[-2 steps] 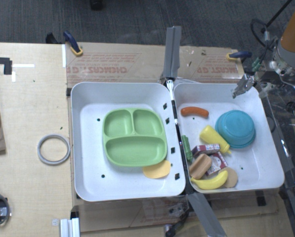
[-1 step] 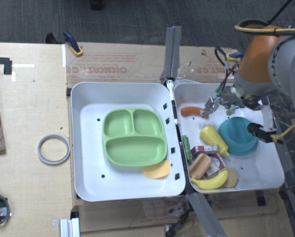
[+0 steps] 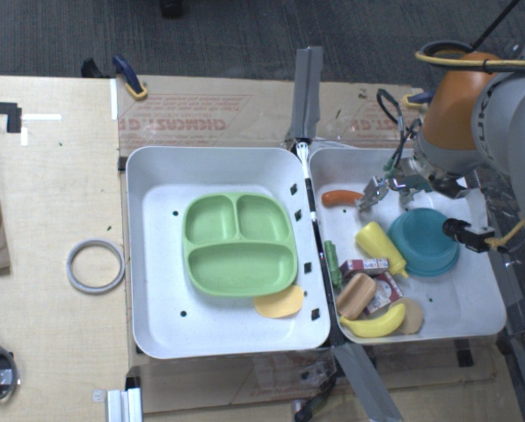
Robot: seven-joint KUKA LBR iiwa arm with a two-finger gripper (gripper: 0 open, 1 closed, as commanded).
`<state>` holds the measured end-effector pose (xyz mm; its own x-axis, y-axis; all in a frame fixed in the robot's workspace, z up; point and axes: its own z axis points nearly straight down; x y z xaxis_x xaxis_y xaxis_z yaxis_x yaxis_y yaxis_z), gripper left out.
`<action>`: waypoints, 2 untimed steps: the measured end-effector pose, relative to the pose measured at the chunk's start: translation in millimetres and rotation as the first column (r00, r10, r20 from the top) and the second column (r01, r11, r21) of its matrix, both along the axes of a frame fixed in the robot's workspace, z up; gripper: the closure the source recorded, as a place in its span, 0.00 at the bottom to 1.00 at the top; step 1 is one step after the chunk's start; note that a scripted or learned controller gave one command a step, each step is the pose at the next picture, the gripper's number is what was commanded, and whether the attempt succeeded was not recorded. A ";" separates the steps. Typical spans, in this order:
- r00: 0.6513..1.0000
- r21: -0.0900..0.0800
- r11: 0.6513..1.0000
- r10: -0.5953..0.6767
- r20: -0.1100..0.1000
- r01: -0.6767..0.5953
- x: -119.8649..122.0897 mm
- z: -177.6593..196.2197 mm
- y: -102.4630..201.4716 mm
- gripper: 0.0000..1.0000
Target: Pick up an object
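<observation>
The gripper (image 3: 374,192) hung in the right bin (image 3: 473,323), its fingers slightly spread and pinching nothing. The orange carrot (image 3: 339,198) lay just to the gripper's left, nearly touching, its long axis pointing toward the fingertips.

The bins (image 3: 148,262) are white. The divided plate (image 3: 240,244) is light green, the bowl (image 3: 425,240) teal, the banana (image 3: 376,322) yellow, the carrot (image 3: 339,198) orange, the tabletop (image 3: 51,200) pale wood.
</observation>
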<state>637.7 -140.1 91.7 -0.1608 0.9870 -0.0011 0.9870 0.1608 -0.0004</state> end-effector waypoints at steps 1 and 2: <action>0.996 0.001 0.996 0.085 0.000 -0.085 -38.6 0.4 30.6 0.00; 0.997 0.001 0.997 0.080 0.002 -0.080 -38.3 9.9 28.6 1.00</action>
<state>599.4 -111.5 101.5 -0.2391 0.9710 -0.0009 0.9710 0.2391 0.0015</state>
